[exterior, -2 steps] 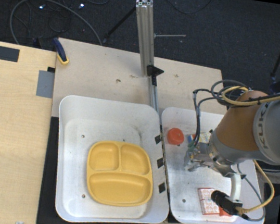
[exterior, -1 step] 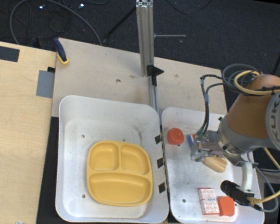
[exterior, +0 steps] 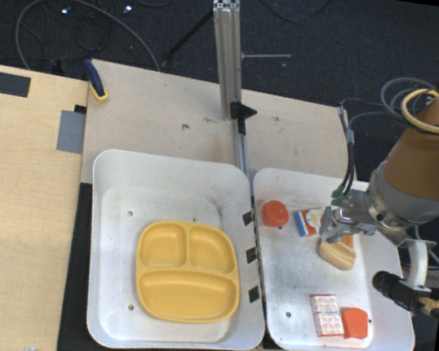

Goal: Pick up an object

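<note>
My gripper (exterior: 337,232) hangs low over the right bin (exterior: 298,307), directly above a tan bread-like piece (exterior: 337,254) whose top it touches or nearly touches. Just left of the gripper lies a small white, red and blue carton (exterior: 308,222). A red round object (exterior: 274,214) sits further left near the bin's divider side. In the bin's near right corner lie a red-patterned white box (exterior: 326,314) and an orange block (exterior: 355,323). The fingers are seen from above and their gap is hidden.
The left bin (exterior: 117,196) holds a yellow divided plate (exterior: 187,271). An upright aluminium post (exterior: 228,56) stands behind the bins. A black fitting (exterior: 399,290) juts in at the right bin's right edge. Cables lie on the dark floor behind the bench.
</note>
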Tool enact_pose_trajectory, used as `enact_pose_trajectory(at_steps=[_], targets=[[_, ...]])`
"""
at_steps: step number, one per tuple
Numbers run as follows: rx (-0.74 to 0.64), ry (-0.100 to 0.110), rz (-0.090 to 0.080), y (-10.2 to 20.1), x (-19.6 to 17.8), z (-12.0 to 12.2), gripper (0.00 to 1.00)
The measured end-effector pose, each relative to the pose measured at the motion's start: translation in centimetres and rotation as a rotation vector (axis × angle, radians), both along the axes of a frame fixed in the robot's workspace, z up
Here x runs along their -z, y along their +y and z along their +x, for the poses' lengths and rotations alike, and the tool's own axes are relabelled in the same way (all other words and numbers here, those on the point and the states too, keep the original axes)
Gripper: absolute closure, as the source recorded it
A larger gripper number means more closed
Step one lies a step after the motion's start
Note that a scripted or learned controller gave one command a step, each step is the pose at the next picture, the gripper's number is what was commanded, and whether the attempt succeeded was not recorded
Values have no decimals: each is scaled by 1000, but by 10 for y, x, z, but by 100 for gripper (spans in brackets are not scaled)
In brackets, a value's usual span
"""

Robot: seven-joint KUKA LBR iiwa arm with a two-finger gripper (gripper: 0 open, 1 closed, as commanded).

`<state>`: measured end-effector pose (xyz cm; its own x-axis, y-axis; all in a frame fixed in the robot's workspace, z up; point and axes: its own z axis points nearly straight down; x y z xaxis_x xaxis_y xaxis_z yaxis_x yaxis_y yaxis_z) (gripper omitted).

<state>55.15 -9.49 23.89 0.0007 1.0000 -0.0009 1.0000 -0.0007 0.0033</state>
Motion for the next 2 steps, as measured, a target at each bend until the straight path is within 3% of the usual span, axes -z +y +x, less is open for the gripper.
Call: enact_pose_trajectory(at_steps=[1,2], targets=[[-2,1,0,-1,-52,1,100],[-5,8,2,55,-33,19,100]])
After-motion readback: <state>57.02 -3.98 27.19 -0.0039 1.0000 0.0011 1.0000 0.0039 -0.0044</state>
